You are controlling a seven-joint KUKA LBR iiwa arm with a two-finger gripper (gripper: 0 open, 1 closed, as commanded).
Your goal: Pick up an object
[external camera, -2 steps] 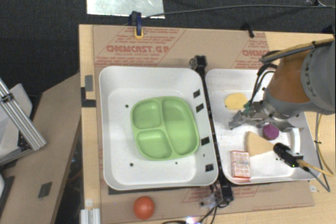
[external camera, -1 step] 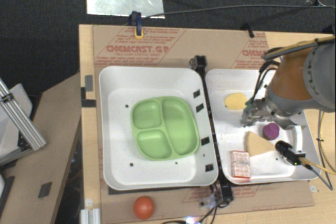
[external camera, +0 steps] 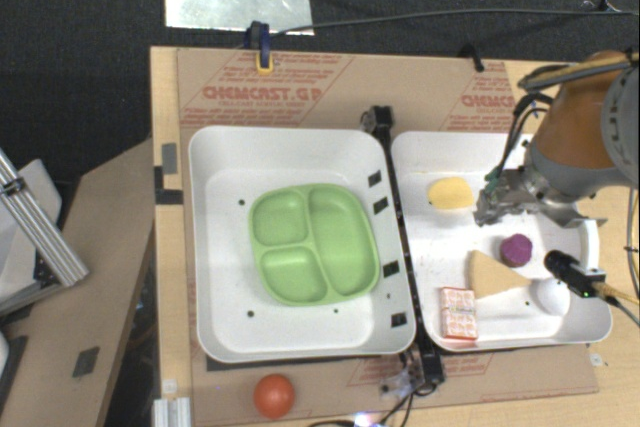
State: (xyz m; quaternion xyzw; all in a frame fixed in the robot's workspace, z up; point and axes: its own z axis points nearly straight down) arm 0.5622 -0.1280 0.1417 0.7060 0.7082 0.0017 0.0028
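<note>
Hand [external camera: 490, 210] above right bin [external camera: 420, 245], near purple ball [external camera: 516, 249]

Red print "CHEMCAST GP" on brown cardboard sheet [external camera: 300, 80] under bins, legible at upper left behind left bin [external camera: 215, 155]. Same print repeats at upper right of sheet behind right bin [external camera: 420, 150], only "CHEMC..." readable there, rest cut off by arm. Faint smaller red lines around both logos, too small to read. Small red-and-white packet [external camera: 459, 313] in right bin carries print, illegible.
</note>
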